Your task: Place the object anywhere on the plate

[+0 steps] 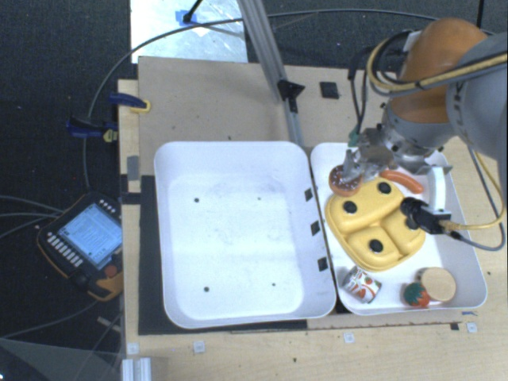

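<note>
Yellow sectioned plate (373, 225) sitting crowded in the right bin (476, 280), gripper (355, 165) hovering over a round brown donut (343, 181) at its rim, grip state unreadable.

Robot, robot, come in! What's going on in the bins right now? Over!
Tool low over right bin, at the brown donut-like piece. Piece sits off yellow plate, by its upper-left rim. Hot dog close beside the tool.
</note>
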Robot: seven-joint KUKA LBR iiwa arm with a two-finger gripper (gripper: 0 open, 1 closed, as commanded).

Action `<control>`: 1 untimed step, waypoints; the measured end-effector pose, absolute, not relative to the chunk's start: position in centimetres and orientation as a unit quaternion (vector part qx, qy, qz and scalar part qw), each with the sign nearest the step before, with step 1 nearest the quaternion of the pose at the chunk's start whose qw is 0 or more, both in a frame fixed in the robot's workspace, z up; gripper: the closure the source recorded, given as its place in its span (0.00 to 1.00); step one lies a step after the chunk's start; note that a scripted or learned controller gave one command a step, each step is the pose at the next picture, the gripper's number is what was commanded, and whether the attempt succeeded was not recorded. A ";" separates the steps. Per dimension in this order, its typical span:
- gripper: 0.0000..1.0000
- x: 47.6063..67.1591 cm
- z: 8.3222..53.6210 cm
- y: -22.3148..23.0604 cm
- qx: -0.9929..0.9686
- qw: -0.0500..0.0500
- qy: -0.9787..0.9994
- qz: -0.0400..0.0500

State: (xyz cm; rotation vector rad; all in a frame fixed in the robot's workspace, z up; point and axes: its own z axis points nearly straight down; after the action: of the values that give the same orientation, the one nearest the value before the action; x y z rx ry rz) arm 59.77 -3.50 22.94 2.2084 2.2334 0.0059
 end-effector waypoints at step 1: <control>1.00 62.0 23.3 1.6 0.703 0.001 0.711 0.002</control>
State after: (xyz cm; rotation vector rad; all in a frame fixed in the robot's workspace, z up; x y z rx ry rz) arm 61.96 1.61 23.28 2.2086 2.2323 0.0068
